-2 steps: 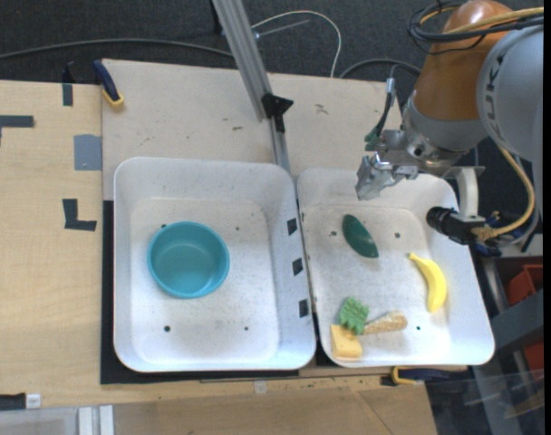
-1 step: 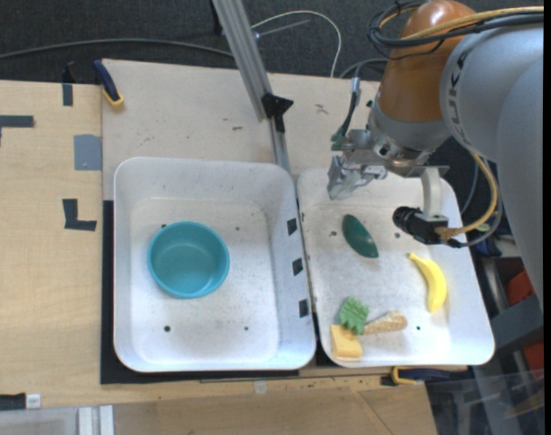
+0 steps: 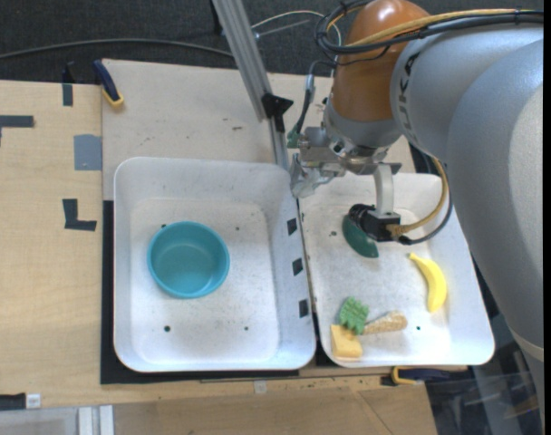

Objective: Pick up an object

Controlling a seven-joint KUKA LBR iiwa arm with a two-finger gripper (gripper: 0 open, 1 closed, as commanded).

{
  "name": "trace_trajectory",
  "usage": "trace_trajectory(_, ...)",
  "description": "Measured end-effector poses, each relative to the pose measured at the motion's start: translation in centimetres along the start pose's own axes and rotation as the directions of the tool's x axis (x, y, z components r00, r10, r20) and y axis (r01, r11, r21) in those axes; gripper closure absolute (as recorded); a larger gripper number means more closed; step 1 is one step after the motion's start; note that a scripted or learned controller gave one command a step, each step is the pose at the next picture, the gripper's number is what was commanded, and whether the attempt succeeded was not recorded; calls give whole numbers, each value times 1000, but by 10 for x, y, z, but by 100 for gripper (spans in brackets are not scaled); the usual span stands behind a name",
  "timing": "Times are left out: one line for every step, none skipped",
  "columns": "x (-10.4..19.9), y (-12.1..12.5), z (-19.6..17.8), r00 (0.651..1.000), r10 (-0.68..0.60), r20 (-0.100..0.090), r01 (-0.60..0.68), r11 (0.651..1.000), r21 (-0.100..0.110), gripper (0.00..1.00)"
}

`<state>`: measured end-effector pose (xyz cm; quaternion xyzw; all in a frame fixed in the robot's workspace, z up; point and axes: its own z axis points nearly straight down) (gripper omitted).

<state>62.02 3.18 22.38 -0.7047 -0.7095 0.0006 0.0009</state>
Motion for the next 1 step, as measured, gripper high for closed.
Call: trace_trajectory(48, 5, 5, 1000, 1, 0, -1, 1000, 0, 100)
